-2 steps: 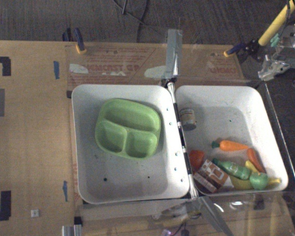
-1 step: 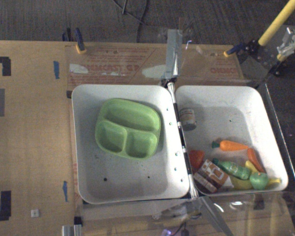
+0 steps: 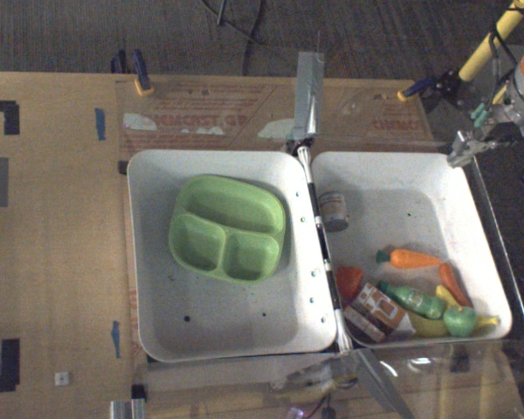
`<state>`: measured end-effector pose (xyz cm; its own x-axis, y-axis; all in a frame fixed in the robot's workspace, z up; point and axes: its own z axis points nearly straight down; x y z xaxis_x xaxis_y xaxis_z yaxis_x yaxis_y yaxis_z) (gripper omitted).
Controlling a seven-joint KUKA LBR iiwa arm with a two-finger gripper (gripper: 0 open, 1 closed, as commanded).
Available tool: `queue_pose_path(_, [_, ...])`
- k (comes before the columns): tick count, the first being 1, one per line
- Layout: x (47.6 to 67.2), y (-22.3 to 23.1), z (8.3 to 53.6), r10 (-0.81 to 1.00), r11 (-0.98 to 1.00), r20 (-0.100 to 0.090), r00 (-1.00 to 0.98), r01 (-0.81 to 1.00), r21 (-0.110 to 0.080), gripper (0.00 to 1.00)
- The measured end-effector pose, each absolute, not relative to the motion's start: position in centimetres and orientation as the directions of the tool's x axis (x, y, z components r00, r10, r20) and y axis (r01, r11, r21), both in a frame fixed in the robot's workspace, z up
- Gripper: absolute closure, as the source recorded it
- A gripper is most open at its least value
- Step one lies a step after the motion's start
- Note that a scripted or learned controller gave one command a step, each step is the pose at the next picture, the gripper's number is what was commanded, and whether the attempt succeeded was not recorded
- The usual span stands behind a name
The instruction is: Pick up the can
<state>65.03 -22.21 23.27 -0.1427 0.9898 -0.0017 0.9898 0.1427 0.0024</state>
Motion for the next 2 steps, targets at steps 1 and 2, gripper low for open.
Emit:
queue_pose_path(1, [66.8,-22.3,28.2,0.991,0.132,-0.003,-0.132,0.991,0.005,1.0])
queue_pose_path(2, [66.8,-22.2,41.9,0.952,0.305,-0.004,-0.305,0.952,0.004,1.0])
